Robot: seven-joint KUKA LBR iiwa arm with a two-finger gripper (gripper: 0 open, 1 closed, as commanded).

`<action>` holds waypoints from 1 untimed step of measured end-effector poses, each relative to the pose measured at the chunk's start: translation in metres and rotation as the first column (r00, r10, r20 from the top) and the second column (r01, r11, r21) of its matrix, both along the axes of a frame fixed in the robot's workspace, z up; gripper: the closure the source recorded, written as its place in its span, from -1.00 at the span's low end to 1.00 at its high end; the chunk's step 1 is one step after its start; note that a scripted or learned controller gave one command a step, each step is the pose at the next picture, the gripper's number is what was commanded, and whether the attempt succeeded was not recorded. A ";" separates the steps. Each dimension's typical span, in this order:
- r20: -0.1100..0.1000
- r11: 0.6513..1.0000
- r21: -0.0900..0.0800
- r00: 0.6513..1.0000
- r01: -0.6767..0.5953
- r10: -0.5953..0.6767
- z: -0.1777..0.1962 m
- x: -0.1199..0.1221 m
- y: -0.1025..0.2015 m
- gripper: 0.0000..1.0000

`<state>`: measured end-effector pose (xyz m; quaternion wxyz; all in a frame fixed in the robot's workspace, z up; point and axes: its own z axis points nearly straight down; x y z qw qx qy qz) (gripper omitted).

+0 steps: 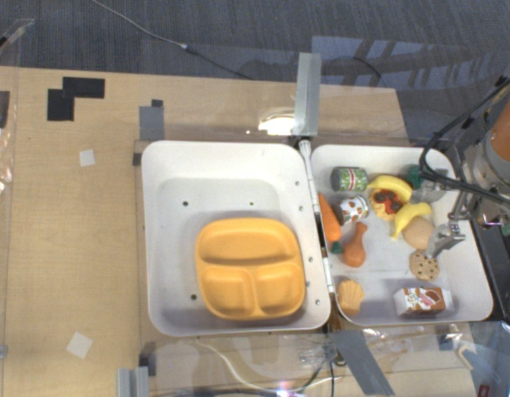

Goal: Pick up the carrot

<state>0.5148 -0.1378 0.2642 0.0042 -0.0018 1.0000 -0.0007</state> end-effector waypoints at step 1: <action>-0.010 1.000 0.003 1.000 -0.027 0.027 -0.101 0.051 -0.002 -1.00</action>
